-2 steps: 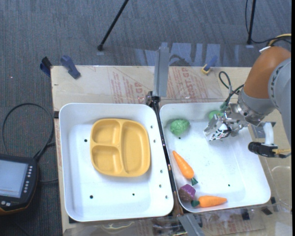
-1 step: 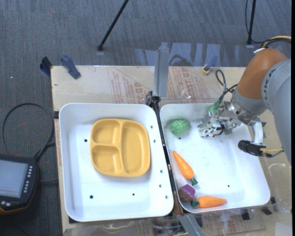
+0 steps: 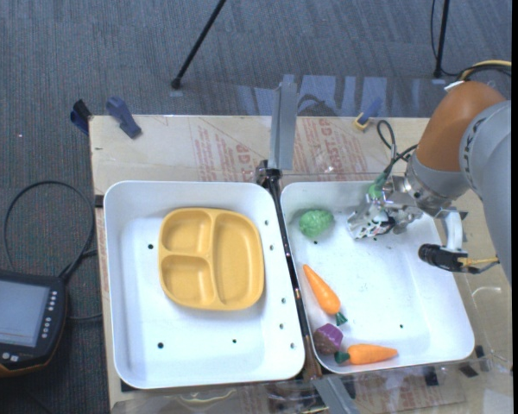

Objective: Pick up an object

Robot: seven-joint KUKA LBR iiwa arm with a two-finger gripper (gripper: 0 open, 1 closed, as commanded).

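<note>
At the near edge of the right-hand shallow white plastic bin [image 3: 432,317] lay a small orange toy carrot [image 3: 369,353] with a green top, its leafy end touching a lumpy purple toy vegetable [image 3: 327,338] whose exact kind was hard to make out. Just behind them a second, larger orange toy carrot [image 3: 322,290] lay slanted near the bin's left wall. In the left-hand white bin [image 3: 129,317] a smooth yellow plastic plate with three compartments [image 3: 211,257] sat flat. Farther back in the right bin, a bumpy round green toy vegetable [image 3: 316,222] rested near the far left corner, apart from the carrots. Beside it, to the right, the end effector [image 3: 373,224] hung low over the bin floor, a tangle of metal and cable; whether its fingers were spread or closed could not be told, and nothing was seen between them. The grey arm with its orange band [image 3: 457,128] was cut off at the right. Behind the bins the pale wooden counter [image 3: 198,149] showed faded red printing, and beyond it lay grey carpet [image 3: 86,41].
</note>
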